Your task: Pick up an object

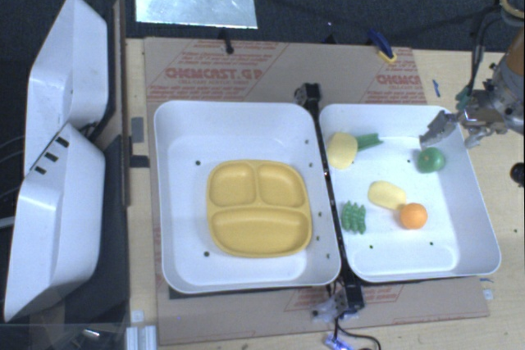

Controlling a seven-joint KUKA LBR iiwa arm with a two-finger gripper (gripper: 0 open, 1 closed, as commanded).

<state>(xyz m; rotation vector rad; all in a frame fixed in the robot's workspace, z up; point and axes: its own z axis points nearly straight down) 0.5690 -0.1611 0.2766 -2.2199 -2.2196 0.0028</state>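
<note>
From above, the green ball (430, 161) lies in the right bin (467, 246) by its far right wall; being round, it has no long axis. The pincer (454, 130) hangs open just above it, holding nothing. Nearby lie a yellow lemon (386, 194), an orange (413, 215), and green peas (353, 217), all apart from it.

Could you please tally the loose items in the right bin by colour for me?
Yellow: 2, the piece with a green stem and the plain lump
Green: 2, the ball and the small bunch
Orange: 1, the ball
Total: 5
</note>
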